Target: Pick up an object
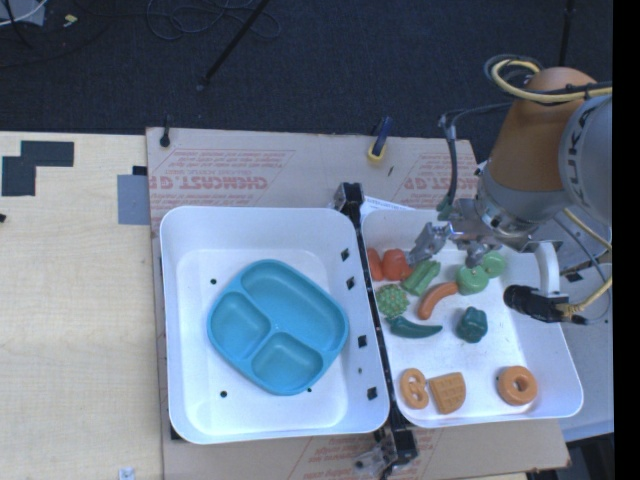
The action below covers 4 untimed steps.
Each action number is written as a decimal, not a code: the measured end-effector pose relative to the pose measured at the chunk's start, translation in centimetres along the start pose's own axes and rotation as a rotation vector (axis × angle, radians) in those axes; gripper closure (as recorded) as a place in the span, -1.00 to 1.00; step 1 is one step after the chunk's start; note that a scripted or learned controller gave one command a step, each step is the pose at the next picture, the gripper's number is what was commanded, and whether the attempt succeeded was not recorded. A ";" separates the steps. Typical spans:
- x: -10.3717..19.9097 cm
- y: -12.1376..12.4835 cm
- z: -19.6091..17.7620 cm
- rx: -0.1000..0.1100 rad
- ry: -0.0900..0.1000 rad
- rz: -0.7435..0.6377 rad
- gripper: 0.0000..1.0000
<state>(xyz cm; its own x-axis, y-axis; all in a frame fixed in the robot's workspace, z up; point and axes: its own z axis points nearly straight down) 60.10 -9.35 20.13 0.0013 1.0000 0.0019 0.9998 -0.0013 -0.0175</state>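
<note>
While the arm (545, 158) reaches in from the right, its gripper (452, 245) hangs low over the right bin (560, 383), fingers spread with nothing between them. Just below lie a green pod (421, 275), a carrot (437, 299) and a pale green piece (473, 279). Red pieces (389, 264) sit to the left, near a broccoli (392, 301). Along the bin's front edge lie a pretzel (413, 388), a cracker (447, 392) and a donut (517, 385). A blue plate (277, 325) lies in the left bin (190, 268).
</note>
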 end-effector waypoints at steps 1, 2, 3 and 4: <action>0.0 0.3 -0.8 -0.013 -0.001 -0.002 -1.00; 0.7 0.9 5.2 -0.008 0.000 -0.005 -1.00; -0.2 1.0 10.6 -0.011 -0.001 -0.002 -1.00; -0.1 1.0 11.4 -0.013 -0.001 0.001 -1.00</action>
<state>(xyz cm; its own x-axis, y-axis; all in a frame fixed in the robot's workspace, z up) 60.85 -9.46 8.71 0.0023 1.0000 0.0012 1.0000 -0.0023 -0.0050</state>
